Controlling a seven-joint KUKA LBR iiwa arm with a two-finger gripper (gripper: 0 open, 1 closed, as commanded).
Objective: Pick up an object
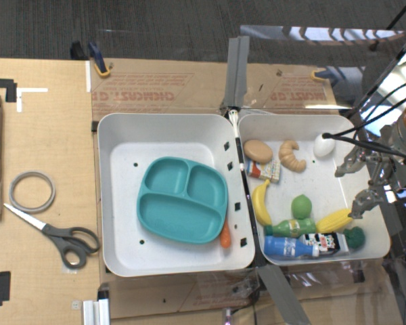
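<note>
My gripper hangs over the right side of the right bin, open, with nothing between its fingers. One fingertip points at the bin floor and the other sits just above a yellow pepper-like toy. Left of it lie a green ball, a banana, a croissant, a brown bread roll and a white egg. A blue bottle and a green bottle lie along the front wall.
The left bin holds a teal divided plate and a small orange carrot. On the bench to the left lie a tape roll and scissors. Black cables run above the bin's right edge.
</note>
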